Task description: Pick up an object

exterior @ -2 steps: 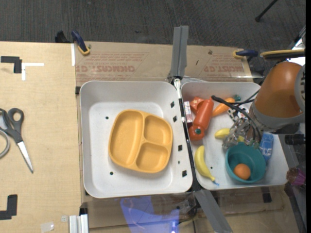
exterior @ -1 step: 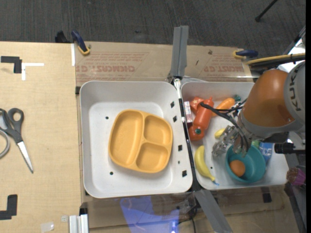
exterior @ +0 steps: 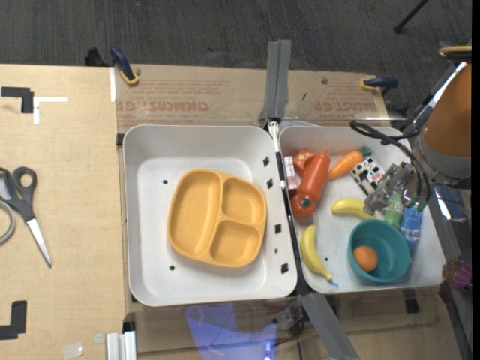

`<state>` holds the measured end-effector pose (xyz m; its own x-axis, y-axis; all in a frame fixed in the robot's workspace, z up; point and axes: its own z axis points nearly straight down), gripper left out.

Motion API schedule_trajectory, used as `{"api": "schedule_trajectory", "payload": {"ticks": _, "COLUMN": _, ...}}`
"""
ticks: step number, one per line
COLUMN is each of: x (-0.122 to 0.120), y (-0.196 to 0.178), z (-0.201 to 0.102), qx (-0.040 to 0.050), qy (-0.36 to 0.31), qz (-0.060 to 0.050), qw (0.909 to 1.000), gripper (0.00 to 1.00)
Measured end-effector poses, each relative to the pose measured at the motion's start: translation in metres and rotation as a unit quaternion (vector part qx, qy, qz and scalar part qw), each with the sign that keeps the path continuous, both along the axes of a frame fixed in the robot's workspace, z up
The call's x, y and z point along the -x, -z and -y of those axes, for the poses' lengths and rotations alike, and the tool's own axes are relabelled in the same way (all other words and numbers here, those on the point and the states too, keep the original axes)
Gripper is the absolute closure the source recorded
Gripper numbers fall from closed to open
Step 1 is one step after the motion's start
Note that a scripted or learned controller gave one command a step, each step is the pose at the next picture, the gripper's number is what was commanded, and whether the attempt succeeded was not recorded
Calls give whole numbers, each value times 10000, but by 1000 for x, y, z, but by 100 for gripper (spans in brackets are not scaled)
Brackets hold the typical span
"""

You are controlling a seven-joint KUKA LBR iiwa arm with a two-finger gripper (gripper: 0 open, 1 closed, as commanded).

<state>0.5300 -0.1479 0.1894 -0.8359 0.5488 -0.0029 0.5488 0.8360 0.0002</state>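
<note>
The right bin [exterior: 427, 276] holds a red ketchup bottle [exterior: 310, 184], an orange carrot [exterior: 344, 164], a small red piece [exterior: 301, 159], two yellow bananas [exterior: 349, 206] [exterior: 312, 251], a black-and-white spotted block [exterior: 367, 171], a green item [exterior: 393, 214], a blue bottle [exterior: 411, 222], and a teal bowl [exterior: 384, 261] with an orange ball [exterior: 365, 258] in it. My gripper [exterior: 391, 188] hangs over the right side of this bin, just above the green item and beside the spotted block. Nothing shows between its fingers.
A yellow divided plate [exterior: 217, 217] lies in the left bin [exterior: 142, 223]. Scissors [exterior: 26, 208] rest on the bench at the far left. A grey divider post [exterior: 276, 81] stands behind the bins. Blue clamps [exterior: 124, 64] hold the cardboard at the back.
</note>
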Motion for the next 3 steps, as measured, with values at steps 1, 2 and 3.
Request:
{"api": "schedule_trajectory", "payload": {"ticks": 1, "x": 0, "y": 0, "z": 0, "qx": -1, "qy": -3, "qz": -3, "qw": 10000, "gripper": 0}}
{"api": "schedule_trajectory", "payload": {"ticks": 2, "x": 46, "y": 94, "z": -1, "qx": 18, "qy": -579, "qz": 75, "qw": 9983, "gripper": 0}}
{"api": "schedule_trajectory", "payload": {"ticks": 3, "x": -38, "y": 97, "z": -25, "qx": -3, "qy": 164, "qz": 8, "qw": 9999, "gripper": 0}}
